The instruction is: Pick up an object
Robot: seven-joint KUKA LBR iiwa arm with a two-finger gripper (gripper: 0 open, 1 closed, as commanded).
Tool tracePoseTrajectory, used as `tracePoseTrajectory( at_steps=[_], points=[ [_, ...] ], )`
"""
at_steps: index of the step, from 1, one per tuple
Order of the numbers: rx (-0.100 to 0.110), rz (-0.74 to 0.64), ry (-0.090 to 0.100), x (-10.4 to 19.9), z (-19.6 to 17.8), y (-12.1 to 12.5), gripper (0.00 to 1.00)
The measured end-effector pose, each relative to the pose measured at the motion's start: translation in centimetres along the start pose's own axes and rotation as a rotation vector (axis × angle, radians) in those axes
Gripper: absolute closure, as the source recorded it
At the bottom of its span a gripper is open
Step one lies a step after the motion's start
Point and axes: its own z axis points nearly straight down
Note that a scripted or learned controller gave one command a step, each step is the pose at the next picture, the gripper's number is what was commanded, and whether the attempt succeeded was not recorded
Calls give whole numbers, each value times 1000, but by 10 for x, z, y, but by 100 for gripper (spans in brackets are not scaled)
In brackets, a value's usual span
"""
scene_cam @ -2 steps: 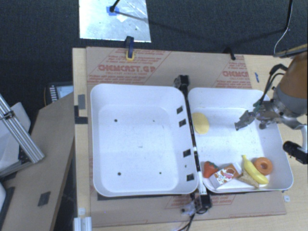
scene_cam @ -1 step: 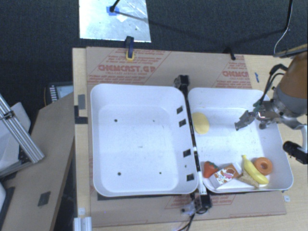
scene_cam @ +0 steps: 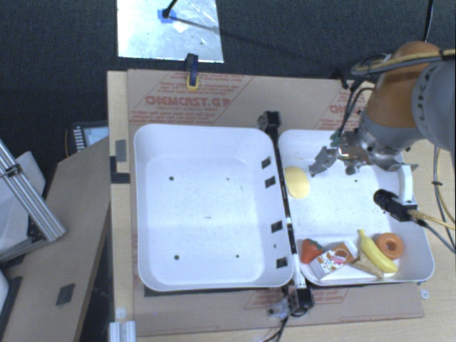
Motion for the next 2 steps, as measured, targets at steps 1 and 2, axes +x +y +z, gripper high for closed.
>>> tracePoseTrajectory(
  at_steps=[1,2],
  points=[
    [-2,-1,-1,77,-12,29,0],
    [2,8,-2,71,-11,28,0]
  ],
)
